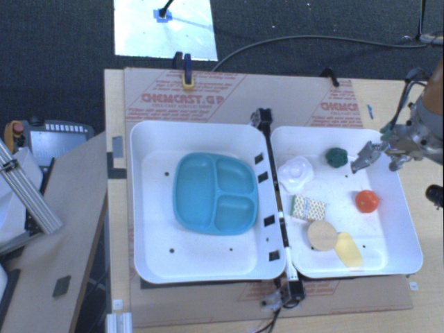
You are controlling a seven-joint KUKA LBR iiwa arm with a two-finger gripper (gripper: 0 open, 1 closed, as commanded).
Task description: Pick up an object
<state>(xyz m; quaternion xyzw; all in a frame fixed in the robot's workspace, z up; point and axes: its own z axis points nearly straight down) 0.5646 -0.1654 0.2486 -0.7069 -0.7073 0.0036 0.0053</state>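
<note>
Nearest in the right-hand white bin (pixel 409 255), the yellow banana-shaped toy (pixel 348 249) looks light and slick, its long axis running up-left to down-right; pinch across its middle. Behind it, the round orange ball (pixel 367 200) would probably roll. Farthest, the hand (pixel 378 155) hovers, grasping nothing, fingers spread.

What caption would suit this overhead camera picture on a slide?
Gripper hovers open over the right bin near a green object and an orange ball; a blue plate fills the left bin.
</note>
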